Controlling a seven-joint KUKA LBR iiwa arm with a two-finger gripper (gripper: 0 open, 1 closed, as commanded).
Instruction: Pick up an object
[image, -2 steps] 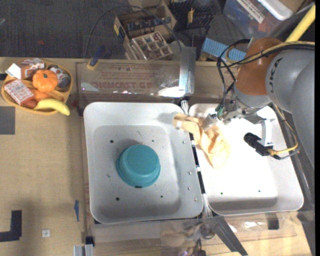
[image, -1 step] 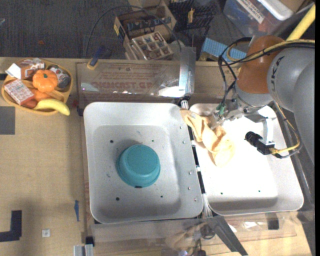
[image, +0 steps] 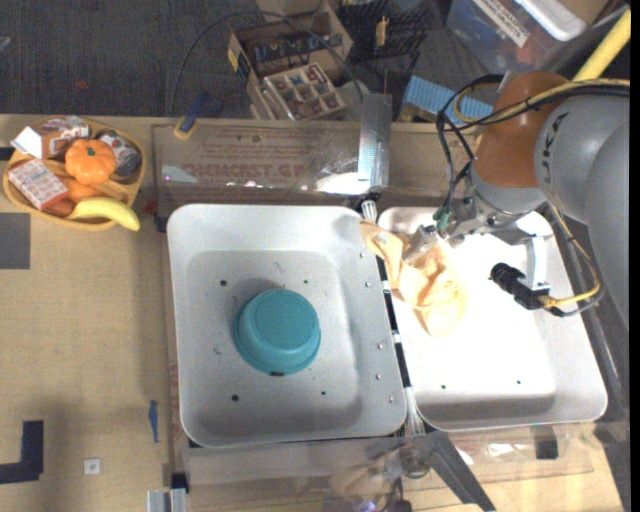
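Observation:
A crumpled pale yellow-orange cloth (image: 432, 288) lies in the left part of the right bin (image: 520, 390), with one corner reaching over the rim toward the left bin. My gripper (image: 434, 236) stands at the cloth's upper end. It is shut on a pinched-up fold of the cloth, which hangs down and left from the fingers. An upturned teal bowl (image: 279, 331) sits in the middle of the left bin (image: 200, 250), well left of the gripper.
The grey arm with its orange band (image: 520, 130) reaches in from the upper right, and a black cable fitting (image: 512, 281) hangs over the right bin. A basket of toy fruit (image: 75, 172) sits at the bench's far left. Boxes and clutter stand behind the bins.

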